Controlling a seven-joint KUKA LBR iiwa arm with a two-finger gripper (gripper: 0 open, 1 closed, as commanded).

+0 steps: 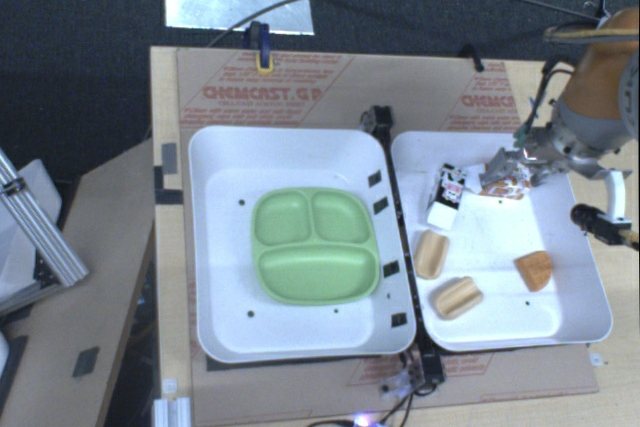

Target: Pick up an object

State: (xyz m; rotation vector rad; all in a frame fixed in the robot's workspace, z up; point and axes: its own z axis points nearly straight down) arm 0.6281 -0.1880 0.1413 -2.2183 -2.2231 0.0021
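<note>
My gripper (503,171) hangs low over the far part of the right bin (575,315), reaching in from the right. Directly under its tip lies a small orange-and-white packet (510,187); whether it is touched or gripped I cannot tell. Just left of the gripper a black-and-white carton (449,196) lies tilted near the bin's left wall. Three bread-like pieces rest nearer the front: a tan roll (431,253), another roll (456,296), and an orange-brown chunk (534,269).
The left bin (215,315) holds a green divided plate (315,245). A black divider with clips (393,225) runs between the bins. A dark bracket on the arm (600,220) overhangs the right bin's right edge.
</note>
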